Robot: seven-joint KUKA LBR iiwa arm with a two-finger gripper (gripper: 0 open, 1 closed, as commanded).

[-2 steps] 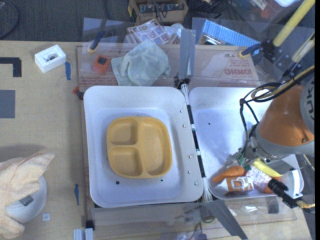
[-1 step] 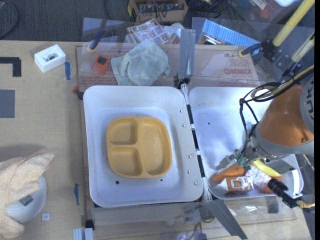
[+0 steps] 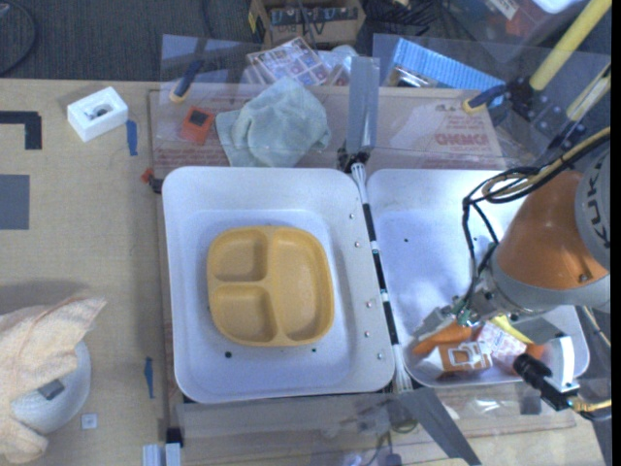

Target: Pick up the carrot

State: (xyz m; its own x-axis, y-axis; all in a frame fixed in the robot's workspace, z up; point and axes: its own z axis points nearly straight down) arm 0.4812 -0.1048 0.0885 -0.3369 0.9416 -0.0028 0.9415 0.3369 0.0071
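The orange carrot [image 3: 435, 341] lies near the front edge of the right bin [image 3: 417, 231], its thick end toward the arm. My gripper [image 3: 474, 311] hangs just above and to the right of the carrot, under the orange wrist band. The wrist hides the gripper's tips and the carrot's right end, so contact cannot be judged.
An orange packet with a white label [image 3: 464, 357] and a pale wrapper [image 3: 505, 338] lie beside the carrot. A yellow divided plate [image 3: 271, 284] sits in the left bin [image 3: 184, 221]. A green cloth [image 3: 277, 122] lies behind the bins.
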